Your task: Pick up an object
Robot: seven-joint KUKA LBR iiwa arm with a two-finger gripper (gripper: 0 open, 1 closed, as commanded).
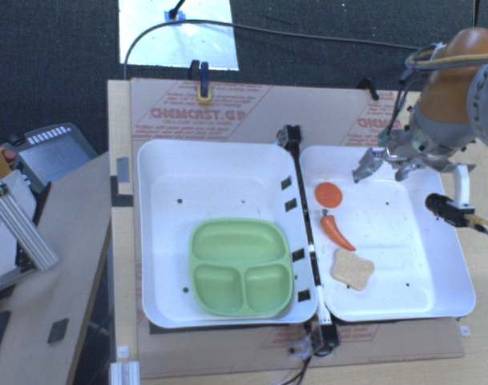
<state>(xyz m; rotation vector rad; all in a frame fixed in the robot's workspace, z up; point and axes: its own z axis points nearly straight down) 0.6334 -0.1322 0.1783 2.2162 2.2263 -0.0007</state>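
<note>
The arm reaches in over the right bin (448, 299), its end effector (386, 167) spread apart and holding nothing, well above the orange disc (328, 194).

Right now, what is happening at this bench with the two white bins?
A grey robot arm reaches in from the right, and its end effector hangs open over the back of the right bin, holding nothing. In that bin lie an orange disc, a small carrot and a piece of bread. A green divided plate sits in the left bin. Nothing is picked up yet.
</note>
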